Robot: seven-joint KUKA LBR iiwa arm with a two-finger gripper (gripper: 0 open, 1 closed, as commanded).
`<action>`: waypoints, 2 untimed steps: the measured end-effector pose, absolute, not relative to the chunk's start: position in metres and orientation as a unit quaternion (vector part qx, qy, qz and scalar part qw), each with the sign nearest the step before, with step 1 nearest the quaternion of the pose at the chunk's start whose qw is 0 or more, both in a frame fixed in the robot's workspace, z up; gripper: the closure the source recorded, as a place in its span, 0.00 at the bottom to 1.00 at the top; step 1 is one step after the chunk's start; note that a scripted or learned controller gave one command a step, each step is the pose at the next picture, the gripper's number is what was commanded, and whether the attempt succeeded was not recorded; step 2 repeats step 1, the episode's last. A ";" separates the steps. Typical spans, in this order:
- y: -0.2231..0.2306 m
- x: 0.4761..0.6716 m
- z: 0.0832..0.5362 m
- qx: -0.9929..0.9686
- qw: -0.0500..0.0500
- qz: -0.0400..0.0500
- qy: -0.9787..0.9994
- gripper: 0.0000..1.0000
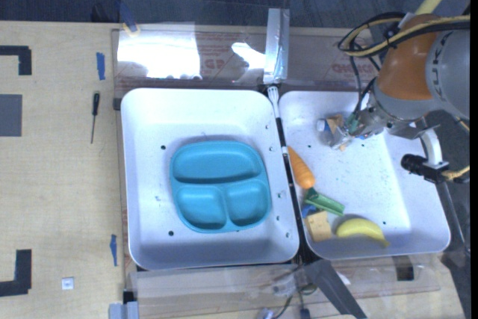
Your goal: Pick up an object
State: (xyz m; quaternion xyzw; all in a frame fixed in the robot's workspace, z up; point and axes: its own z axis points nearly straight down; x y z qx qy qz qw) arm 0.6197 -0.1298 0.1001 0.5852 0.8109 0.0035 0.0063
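Looking down at a slant: two shallow white bins w/ rounded corners sit side by side on a pale wood-grain tabletop (52, 183).

Left bin (142, 116), smooth matte plastic, holds a glossy blue tray (220, 184) w/ three compartments, one long at the far side and two smaller at the near side. Tray lies flat, roughly centred.

Right bin (403, 190), same white plastic, speckled floor. Along its left wall: a tapered orange carrot (301, 169); nearer from it a green pod-shaped piece (323, 201); then a tan blocky piece (318, 225) at the near-left corner. A curved yellow banana (361, 228) lies just beside the block, touching or almost so, near the bin's near wall.

Grey arm w/ orange band comes in from the right; gripper (345, 128) sits low over the far part of the right bin, well apart from carrot and banana. Fingers too small and cluttered w/ cables to read, so released or clenched: can't tell. Nothing clearly seen between them.
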 end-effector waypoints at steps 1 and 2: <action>-0.069 0.597 0.188 0.665 0.003 0.003 0.747 1.00; -0.069 0.597 0.188 0.665 0.003 0.003 0.747 1.00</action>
